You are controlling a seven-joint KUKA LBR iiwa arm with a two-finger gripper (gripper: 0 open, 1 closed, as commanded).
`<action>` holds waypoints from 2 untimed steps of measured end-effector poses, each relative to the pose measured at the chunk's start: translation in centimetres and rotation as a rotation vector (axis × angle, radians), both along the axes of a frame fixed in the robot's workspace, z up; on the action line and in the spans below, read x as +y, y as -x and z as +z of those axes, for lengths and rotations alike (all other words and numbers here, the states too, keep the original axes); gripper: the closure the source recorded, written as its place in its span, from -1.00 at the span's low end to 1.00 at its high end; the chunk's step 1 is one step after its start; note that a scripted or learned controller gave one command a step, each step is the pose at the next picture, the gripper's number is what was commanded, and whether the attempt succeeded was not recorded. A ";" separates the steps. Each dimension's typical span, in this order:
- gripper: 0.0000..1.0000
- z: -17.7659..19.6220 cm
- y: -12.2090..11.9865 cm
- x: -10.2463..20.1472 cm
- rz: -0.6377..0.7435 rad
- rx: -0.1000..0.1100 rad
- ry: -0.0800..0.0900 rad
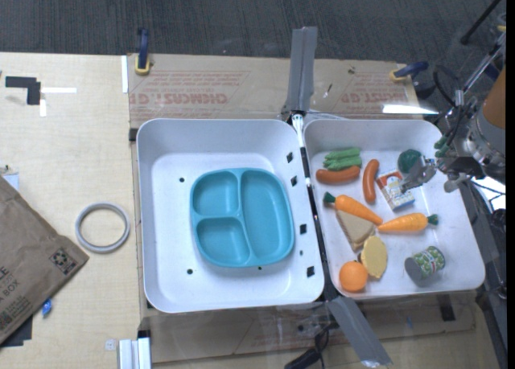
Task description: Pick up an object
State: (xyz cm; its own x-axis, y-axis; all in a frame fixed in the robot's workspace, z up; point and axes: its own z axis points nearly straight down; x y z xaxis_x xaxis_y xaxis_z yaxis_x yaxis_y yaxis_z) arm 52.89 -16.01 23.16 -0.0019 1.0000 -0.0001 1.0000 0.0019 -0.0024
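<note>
Grey two-finger gripper (420, 173) low over right shallow white bin (459, 223), reaching in from right edge. Fingers apart, nothing visibly between them; tips just above small red-and-white carton (395, 190). Carton near bin's middle, beside upright red sausage (370, 179) and dark green rounded toy (409, 159). Two orange plastic carrots (356, 208) (405, 223), round orange fruit (352, 276), green can (425, 264) lie nearer front. Left white bin (153, 223) holds teal three-compartment plate (241, 217).

Around the teal three-compartment plastic plate (242, 217) white bin floor lies open (right bin: crowded with toy food (378, 215)).
</note>
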 end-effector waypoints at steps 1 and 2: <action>-1.00 -12.4 -2.6 2.6 -0.004 -0.013 0.003; -1.00 -12.9 -10.4 3.6 0.064 -0.022 0.007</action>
State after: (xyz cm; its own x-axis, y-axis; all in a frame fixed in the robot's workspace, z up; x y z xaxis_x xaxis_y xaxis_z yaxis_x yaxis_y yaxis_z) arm 63.28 -12.42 10.26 -0.0657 0.9978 -0.0082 0.9976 0.0659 0.0197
